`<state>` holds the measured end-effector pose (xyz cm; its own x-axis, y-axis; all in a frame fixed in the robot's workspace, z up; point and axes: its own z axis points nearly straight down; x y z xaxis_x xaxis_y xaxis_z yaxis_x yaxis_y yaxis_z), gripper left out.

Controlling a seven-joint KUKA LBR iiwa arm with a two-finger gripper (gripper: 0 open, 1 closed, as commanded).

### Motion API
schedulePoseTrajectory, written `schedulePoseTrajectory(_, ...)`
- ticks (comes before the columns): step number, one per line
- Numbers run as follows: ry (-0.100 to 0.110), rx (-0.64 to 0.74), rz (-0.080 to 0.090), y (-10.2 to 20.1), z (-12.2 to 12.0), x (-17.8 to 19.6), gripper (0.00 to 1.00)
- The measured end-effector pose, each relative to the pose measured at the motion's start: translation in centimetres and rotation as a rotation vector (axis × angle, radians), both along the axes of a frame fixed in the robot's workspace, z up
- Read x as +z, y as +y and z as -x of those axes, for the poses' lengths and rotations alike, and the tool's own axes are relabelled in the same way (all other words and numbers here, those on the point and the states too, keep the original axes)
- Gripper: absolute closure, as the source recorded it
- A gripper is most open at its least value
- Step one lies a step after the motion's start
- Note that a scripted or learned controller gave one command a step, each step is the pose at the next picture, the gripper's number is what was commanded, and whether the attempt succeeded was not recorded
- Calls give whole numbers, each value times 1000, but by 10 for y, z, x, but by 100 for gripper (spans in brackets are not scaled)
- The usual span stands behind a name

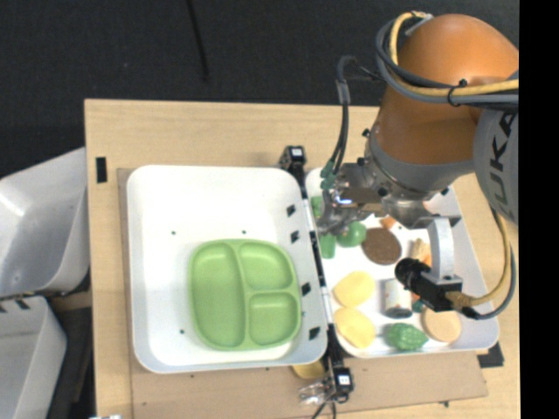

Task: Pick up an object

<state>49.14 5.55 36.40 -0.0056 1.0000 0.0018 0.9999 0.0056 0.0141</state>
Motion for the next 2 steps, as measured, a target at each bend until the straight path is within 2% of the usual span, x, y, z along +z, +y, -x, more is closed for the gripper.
schedulePoseTrajectory(1,14,4,6,-1,0,2,100)
schedulePoseTrajectory(2,13,-1,3,26,1,24,100)
